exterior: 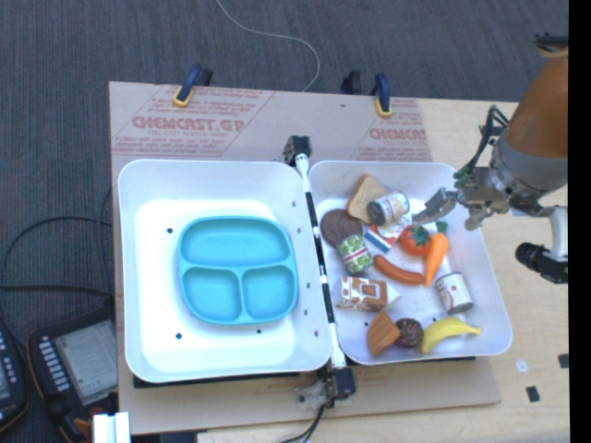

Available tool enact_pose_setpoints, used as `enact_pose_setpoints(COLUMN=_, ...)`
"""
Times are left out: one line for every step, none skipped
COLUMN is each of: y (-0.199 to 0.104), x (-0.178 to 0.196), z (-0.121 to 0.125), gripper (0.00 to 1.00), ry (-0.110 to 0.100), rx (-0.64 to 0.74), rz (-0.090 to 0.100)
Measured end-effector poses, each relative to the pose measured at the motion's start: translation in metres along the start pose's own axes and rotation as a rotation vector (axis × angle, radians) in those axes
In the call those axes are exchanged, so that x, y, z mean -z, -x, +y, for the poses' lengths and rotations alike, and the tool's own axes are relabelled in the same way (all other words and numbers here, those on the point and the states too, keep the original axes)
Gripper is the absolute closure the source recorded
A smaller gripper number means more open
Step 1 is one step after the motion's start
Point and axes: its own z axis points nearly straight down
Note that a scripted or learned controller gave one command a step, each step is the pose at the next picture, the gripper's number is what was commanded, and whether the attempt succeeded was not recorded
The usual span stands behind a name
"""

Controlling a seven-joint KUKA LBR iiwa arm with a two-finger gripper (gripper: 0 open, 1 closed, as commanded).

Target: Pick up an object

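The right bin (494, 289) holds several toy foods: a bread slice (364, 192), a small can on its side (389, 209), a dark brown cookie (339, 224), a green patterned piece (353, 252), a red tomato (412, 240), an orange carrot (434, 257), a sausage (398, 270), a second can (452, 293) and a banana (449, 332). My gripper (437, 208) hovers over the bin's upper right part, just right of the lying can and above the tomato. Nothing shows in its grasp.
The left bin (148, 192) holds a light blue divided plate (238, 269). A small printed box (362, 292), a brown wedge (381, 334) and a dark round piece (407, 329) lie in the right bin's front part. Clamps (381, 95) sit on the board's far edge.
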Motion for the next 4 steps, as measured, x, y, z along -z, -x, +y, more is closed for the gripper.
enact_pose_setpoints(y=-0.012, x=-0.105, z=-0.021, gripper=0.0, ry=-0.003, rx=-0.001, rz=0.001)
enact_pose_setpoints(y=-0.012, x=-0.095, z=-0.02, gripper=1.0, ry=-0.001, rx=-0.001, rz=0.0)
enact_pose_setpoints(y=-0.012, x=-0.085, z=-0.02, gripper=1.0, ry=-0.001, rx=-0.001, rz=-0.001)
enact_pose_setpoints(y=-0.012, x=-0.086, z=-0.02, gripper=0.0, ry=-0.001, rx=-0.001, rz=-0.001)
